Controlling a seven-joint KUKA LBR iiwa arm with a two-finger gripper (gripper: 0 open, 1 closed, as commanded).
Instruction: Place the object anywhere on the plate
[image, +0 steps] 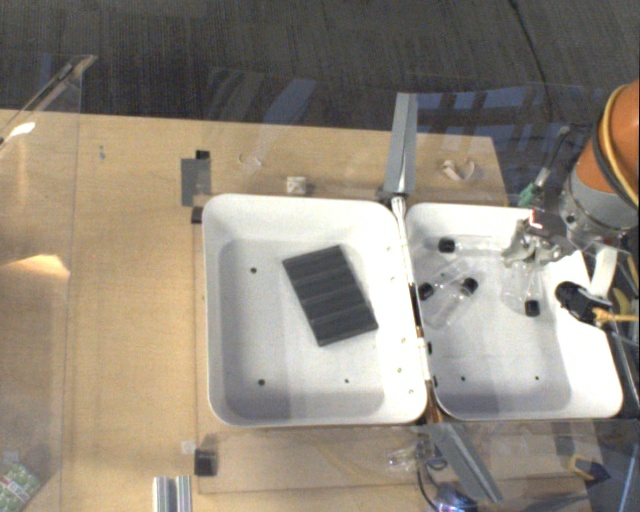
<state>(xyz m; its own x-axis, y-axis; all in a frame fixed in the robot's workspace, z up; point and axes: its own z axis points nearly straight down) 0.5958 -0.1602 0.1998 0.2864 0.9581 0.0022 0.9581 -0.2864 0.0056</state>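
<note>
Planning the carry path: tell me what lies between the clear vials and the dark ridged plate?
In the camera view, the bins' adjoining rims separate the vials from the plate; otherwise bare bin floor.

Dark ribbed plate sits tilted in the left bin; several clear black-capped bottles lie scattered in the right bin.

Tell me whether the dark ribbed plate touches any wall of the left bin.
Apart. The camera view shows the dark ribbed plate lying tilted on the floor of the left bin, with bare white floor visible around all its edges.
</note>
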